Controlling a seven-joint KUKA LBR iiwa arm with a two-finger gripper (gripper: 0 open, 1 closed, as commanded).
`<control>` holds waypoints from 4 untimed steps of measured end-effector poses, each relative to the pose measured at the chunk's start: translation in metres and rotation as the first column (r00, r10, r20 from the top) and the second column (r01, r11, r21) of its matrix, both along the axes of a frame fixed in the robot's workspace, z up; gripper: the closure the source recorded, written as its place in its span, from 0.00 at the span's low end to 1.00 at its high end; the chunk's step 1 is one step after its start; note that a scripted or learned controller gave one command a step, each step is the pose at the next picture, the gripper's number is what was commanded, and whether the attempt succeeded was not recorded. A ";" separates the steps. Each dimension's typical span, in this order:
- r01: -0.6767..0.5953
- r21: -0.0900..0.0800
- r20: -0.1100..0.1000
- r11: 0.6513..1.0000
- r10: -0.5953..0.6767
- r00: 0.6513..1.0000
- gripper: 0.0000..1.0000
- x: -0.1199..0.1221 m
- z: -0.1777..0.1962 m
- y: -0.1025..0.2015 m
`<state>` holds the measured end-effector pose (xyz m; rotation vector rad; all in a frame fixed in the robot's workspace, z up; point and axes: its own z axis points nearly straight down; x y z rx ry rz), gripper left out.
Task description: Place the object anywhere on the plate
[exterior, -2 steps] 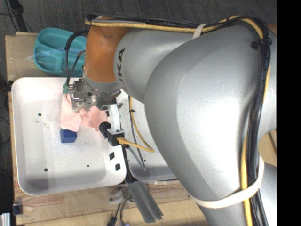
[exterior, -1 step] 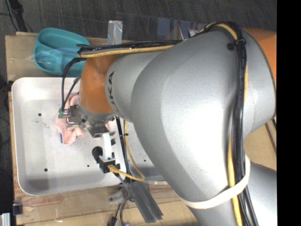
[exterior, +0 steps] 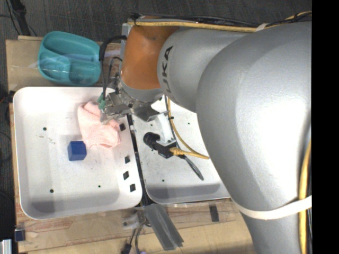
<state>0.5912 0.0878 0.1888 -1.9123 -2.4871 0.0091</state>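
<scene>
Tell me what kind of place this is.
Probably a robotics lab test bench. A big grey industrial arm reaches over two white bins on a wooden bench, with loose practice items: a blue cube and a pink cloth.

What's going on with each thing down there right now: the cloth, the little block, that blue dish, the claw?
Crumpled pink cloth: bunched up in the left white bin, by its right wall.
Small blue cube: sitting flat, apart from the cloth.
Teal plastic divided plate: outside the bins, nothing on it.
Claw: over the cloth's top edge; grip unclear.
</scene>
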 end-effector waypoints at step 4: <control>0.084 -0.001 0.000 0.996 -0.084 0.996 1.00 -0.045 0.000 0.033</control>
